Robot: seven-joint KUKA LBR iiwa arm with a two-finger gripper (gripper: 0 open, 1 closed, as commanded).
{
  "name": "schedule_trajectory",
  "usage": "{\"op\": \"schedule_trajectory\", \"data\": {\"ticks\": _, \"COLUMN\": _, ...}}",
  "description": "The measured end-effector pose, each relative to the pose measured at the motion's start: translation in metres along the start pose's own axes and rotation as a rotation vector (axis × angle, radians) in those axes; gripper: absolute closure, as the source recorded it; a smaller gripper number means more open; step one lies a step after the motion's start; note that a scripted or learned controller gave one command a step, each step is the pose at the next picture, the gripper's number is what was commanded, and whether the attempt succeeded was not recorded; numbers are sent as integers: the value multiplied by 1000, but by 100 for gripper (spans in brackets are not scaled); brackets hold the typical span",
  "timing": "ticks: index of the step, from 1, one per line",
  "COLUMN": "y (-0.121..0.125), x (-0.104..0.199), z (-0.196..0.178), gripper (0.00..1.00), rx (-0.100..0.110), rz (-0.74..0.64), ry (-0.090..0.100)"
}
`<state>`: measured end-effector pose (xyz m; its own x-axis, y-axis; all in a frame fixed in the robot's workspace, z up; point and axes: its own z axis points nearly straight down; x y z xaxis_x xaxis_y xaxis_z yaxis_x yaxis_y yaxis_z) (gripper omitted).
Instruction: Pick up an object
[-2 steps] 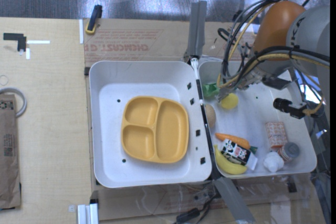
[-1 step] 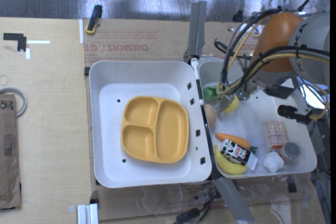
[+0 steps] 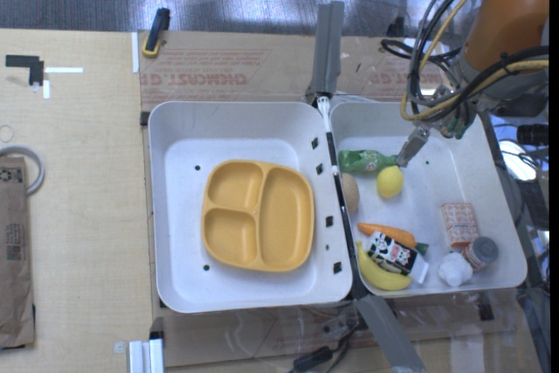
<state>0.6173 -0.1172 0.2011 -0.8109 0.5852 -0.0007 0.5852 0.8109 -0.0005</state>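
Observation:
My gripper hangs low in the right bin, reaching in from the upper right. Its tip is just right of a green packet and just above a yellow lemon, close to both. I cannot tell whether it touches either one. Nothing shows in its hold. Further toward the front lie a carrot, a banana with a black-and-white item on it, a small pink carton, a little jar and a white ball.
The left bin holds a yellow divided plate. A brownish round item sits by the wall between the bins. Cables loop above the right bin. A yellow-handled tool lies on the cardboard behind.

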Motion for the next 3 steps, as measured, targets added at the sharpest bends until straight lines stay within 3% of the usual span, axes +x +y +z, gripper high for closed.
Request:
{"op": "schedule_trajectory", "data": {"ticks": 1, "y": 10, "x": 0, "z": 69, "gripper": 0, "rx": 0, "rz": -248, "ry": 2}}
{"op": "schedule_trajectory", "data": {"ticks": 2, "y": 10, "x": -2, "z": 61, "gripper": 100, "rx": -1, "rz": -245, "ry": 0}}
{"op": "schedule_trajectory", "data": {"ticks": 3, "y": 26, "x": 14, "z": -93, "gripper": 100, "rx": -1, "rz": -555, "ry": -1}}
